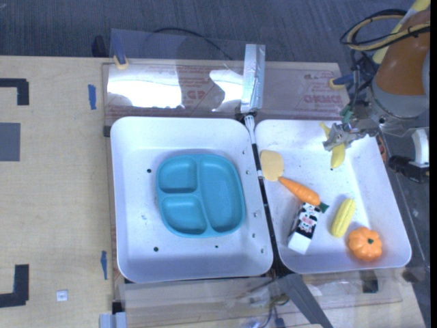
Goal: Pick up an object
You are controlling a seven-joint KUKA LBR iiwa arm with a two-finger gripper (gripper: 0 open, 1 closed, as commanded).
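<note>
Presently the end effector [339, 137] sits low over the far part of the right bin [395, 203], directly above a small yellow piece [337, 157] that lies just on its near side. Whether its fingers are apart or together cannot be told at this slant, and nothing is seen clamped between them. In my judgement the step in hand is the approach or descent onto that yellow piece; the next move calls for a settled closure on it and a straight lift.

Further out in the same bin: a pale yellow slice [272, 164] at the left wall, a carrot [299, 189] just beside it, a milk carton [304, 227] nearer, a corn cob [342, 216] to its right, and an orange pumpkin [364, 243] at the near right corner. The left bin [130, 203] holds a blue divided plate [201, 194]. Both bins rest on the worktop [48, 183].
</note>
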